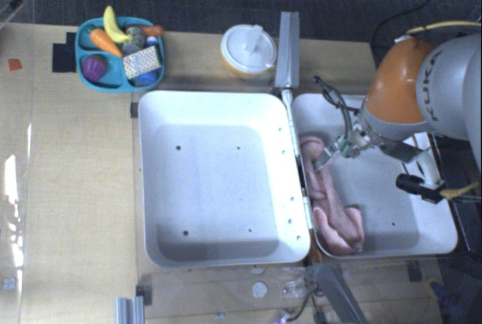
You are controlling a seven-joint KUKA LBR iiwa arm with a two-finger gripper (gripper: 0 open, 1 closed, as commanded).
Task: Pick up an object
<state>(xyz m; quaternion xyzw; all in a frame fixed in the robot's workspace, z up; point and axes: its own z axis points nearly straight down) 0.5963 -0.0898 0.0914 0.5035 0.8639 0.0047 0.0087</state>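
Observation:
A long pink soft object [330,202] lies along the left wall of the right bin [392,194], running from near its middle down to the front corner. My gripper [334,153] hangs low over the upper end of the pink object, just to its right and close to it or touching it. The grey arm with its orange band [399,85] reaches in from the right above the bin's back half.
The left bin [211,179] sits beside the right one, sharing a raised rim. Behind the bins stand a white lidded cup [248,49], a blue tray of toy food [120,53] and a grey upright bar [287,51]. Cables trail at the right.

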